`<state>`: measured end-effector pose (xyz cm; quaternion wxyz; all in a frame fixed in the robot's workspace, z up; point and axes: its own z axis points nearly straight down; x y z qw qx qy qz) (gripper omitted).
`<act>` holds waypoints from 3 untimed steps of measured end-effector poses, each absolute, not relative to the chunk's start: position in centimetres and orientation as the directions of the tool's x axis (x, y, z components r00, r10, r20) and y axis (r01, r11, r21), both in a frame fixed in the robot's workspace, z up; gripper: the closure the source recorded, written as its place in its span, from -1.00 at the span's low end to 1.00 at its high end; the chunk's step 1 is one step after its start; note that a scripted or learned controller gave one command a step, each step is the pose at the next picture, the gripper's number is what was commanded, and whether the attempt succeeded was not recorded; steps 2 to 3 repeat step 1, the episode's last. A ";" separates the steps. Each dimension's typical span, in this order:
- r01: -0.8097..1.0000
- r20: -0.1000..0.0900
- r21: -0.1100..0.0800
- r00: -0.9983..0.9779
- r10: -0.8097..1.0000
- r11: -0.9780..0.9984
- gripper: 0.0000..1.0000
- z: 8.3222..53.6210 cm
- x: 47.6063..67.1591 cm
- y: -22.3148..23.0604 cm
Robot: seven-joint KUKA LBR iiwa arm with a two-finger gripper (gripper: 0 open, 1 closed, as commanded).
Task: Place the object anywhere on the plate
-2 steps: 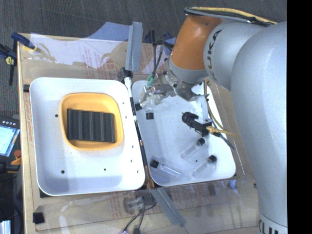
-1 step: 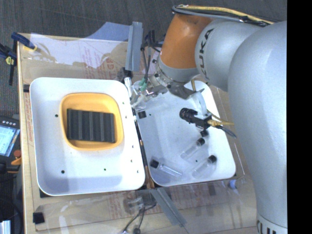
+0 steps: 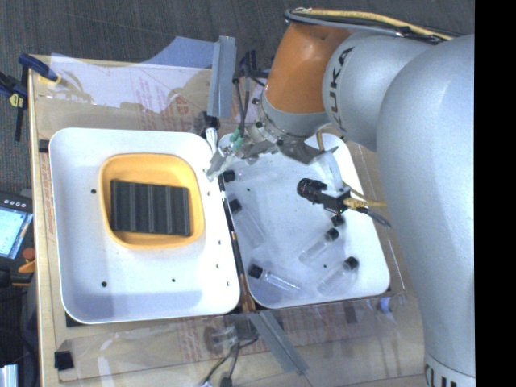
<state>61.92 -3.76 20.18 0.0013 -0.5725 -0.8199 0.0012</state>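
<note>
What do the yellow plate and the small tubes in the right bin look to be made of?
Plate: likely matte plastic, even yellow rim with soft rounded corners around a dark ribbed centre. Tubes: clear plastic or glass, see-through bodies with black caps; which one cannot be told.

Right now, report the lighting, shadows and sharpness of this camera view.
Camera view: even overhead light; the left bin shows a soft grey shadow along its lower floor; the yellow plate reads clearly; the clear tubes in the right bin are faint against the white; the arm, close to the lens, looks large and slightly soft, shading the gripper.
</note>
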 end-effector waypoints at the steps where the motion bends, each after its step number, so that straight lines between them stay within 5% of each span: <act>1: 0.930 -0.001 -0.002 -0.368 0.930 0.368 -1.00 19.3 63.2 3.3; 3: 0.930 -0.001 -0.002 -0.368 0.930 0.368 -1.00 19.3 63.2 3.3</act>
